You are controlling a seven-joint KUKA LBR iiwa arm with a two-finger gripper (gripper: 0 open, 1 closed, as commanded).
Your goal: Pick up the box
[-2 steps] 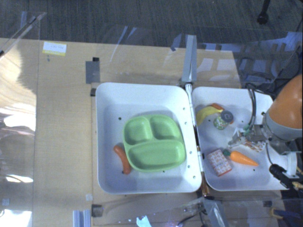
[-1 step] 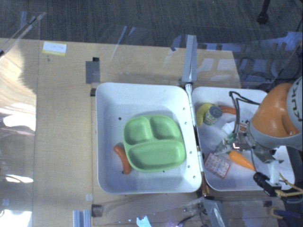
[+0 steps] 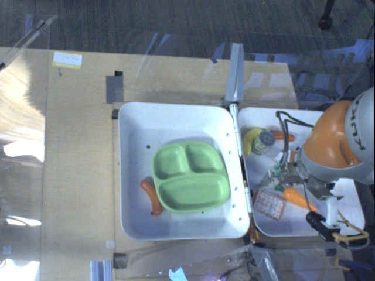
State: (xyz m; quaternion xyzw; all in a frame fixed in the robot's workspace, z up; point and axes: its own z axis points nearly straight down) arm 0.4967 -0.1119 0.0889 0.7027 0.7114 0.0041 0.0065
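The box (image 3: 270, 204) is small and flat with a pinkish checked face, and it lies near the front left corner of the right bin (image 3: 351, 195). My gripper (image 3: 280, 176) reaches down into that bin from the right, just behind and slightly right of the box. The grey arm with its orange band (image 3: 330, 140) hangs over the bin's right half and hides part of its floor. Nothing shows between the gripper and the box that tells me they touch.
A yellow bottle with a grey cap (image 3: 258, 141) lies at the right bin's back left. An orange carrot (image 3: 297, 198) sits right of the box. The left bin (image 3: 132, 157) holds a green divided plate (image 3: 190, 176) and an orange sausage (image 3: 152, 196).
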